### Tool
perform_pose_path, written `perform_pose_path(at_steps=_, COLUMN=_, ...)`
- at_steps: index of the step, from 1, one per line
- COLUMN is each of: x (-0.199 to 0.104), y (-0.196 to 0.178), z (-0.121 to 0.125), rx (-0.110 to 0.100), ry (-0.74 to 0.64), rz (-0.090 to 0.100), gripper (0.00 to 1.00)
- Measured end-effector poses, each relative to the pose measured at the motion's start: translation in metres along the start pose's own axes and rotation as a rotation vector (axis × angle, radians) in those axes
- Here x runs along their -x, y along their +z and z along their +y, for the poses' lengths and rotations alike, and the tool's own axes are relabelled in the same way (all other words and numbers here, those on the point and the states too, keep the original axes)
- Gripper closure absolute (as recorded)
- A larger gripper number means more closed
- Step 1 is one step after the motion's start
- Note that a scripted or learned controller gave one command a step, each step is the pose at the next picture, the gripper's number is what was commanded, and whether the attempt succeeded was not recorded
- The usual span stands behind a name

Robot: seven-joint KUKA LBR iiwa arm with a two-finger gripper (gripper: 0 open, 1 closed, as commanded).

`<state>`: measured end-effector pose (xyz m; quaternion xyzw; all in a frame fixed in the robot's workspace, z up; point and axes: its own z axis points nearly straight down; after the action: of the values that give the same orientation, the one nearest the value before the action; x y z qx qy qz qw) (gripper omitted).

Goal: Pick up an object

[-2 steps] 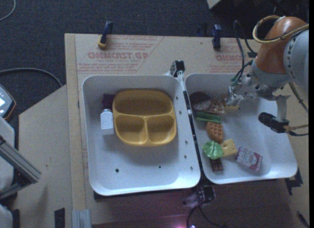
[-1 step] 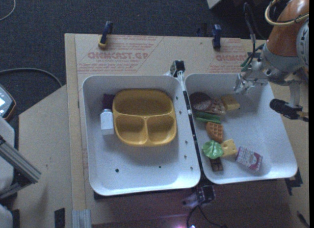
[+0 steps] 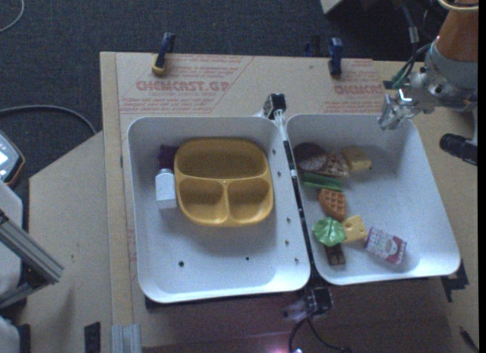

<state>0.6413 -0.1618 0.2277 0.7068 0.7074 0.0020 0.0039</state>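
Start at the near edge of the right bin (image 3: 437,215), where you have a small pink and white carton (image 3: 386,247) lying tilted, its long side running from upper left to lower right. Just left of it sit a yellow cheese wedge (image 3: 354,228), a green leafy piece (image 3: 329,231) and a dark bar (image 3: 335,253) below that. Farther back along the bin's left side you will see a waffle (image 3: 332,203), a green bean pod (image 3: 322,184), then a dark round cookie (image 3: 309,156) and a yellow block (image 3: 356,160).

In the left bin (image 3: 152,260) a yellow divided plate (image 3: 224,181) lies flat, with a small white bottle (image 3: 165,188) touching its left rim and something purple (image 3: 167,153) behind that.

The gripper (image 3: 395,112) hangs over the far right corner of the right bin. Whether its grasp is spread or closed you cannot tell from here; nothing is seen in it. Every object lies toward you and to the left of it, the yellow block nearest, the carton well apart.
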Motion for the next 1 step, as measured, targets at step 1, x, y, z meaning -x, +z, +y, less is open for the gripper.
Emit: perform_pose_path(at_steps=1, x=-0.0002, y=0.0026, z=0.0007, rx=-0.005, ry=-0.001, rz=0.001, gripper=1.0)
